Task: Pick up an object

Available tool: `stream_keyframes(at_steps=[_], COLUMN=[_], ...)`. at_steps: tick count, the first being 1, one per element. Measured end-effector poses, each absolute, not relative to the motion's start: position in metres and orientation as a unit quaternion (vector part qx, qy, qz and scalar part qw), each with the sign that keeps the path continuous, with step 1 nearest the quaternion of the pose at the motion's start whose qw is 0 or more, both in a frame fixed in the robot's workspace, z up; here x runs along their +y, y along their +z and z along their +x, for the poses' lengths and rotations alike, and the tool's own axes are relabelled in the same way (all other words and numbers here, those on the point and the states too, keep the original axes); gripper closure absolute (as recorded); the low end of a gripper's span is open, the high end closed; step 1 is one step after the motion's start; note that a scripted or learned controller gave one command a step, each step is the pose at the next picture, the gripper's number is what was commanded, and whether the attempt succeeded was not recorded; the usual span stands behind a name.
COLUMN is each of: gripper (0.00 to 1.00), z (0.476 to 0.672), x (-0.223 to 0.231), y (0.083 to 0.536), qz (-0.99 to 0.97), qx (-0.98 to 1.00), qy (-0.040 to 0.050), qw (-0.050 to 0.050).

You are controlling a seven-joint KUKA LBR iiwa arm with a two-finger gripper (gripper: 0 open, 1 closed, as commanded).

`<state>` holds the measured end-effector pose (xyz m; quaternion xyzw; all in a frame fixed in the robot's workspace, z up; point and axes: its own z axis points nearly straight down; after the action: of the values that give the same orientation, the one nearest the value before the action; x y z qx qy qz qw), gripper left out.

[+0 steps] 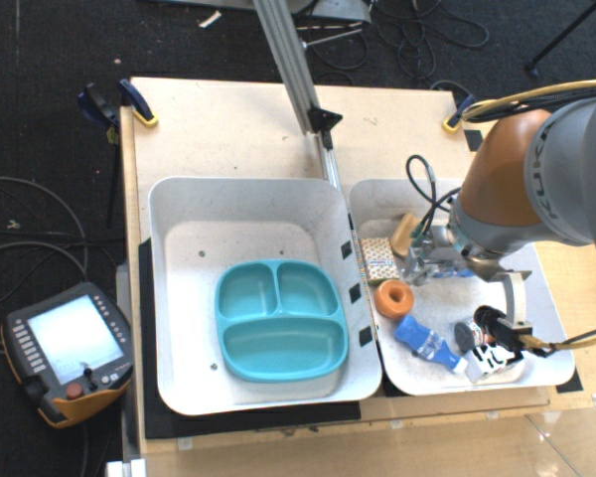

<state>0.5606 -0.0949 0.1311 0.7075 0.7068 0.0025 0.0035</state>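
We are hovering our gripper [420, 262] over the right bin [551, 301], just above the orange ring [393, 297] lying beside a blue object [421, 341], and we cannot tell how it is set.

My gripper [417, 266] low in right bin [556, 296], hemmed in: patterned block [376, 258] beside it at divider side, orange ring [393, 297] just below, blue object [420, 340] beyond. Left bin [179, 266]: teal tray [279, 320] occupies centre; margins around it passable.
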Motion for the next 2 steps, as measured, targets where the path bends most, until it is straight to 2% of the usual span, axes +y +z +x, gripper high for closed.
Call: stream_keyframes(at_steps=[2], gripper=[1.0], z=[0.569], x=[-0.097], y=[0.21], qz=[0.706], qx=[0.708], qy=[0.0012], qw=[0.002])
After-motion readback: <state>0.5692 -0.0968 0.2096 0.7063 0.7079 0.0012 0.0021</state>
